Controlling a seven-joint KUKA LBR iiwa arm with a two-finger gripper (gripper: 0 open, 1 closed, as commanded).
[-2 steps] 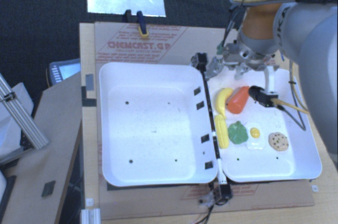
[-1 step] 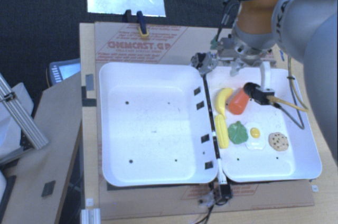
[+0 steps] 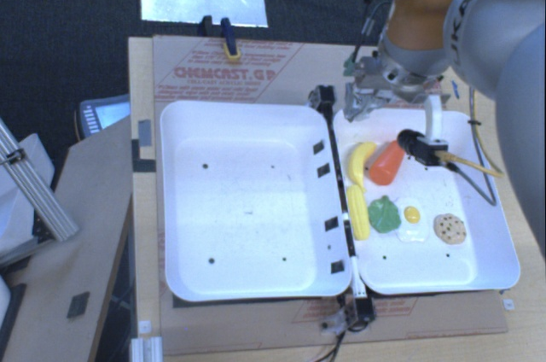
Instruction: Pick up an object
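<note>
Plastic, probably, judging by the sheen: looking at the orange carrot (image 3: 386, 164) lying in the right bin (image 3: 486, 266), just beside the yellow banana (image 3: 362, 158) and towards the far side. Expecting light, stiff, slippery handling (rounded sides tending to squirt out). Favouring a pinch across the thick middle. Hovering with the hand (image 3: 367, 100) over the bin's far-left corner, apart from both; spread or pressed together, cannot tell.

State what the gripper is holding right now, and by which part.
Nothing is held. The gripper hangs at the right bin's far edge, short of the banana and the orange carrot.
</note>
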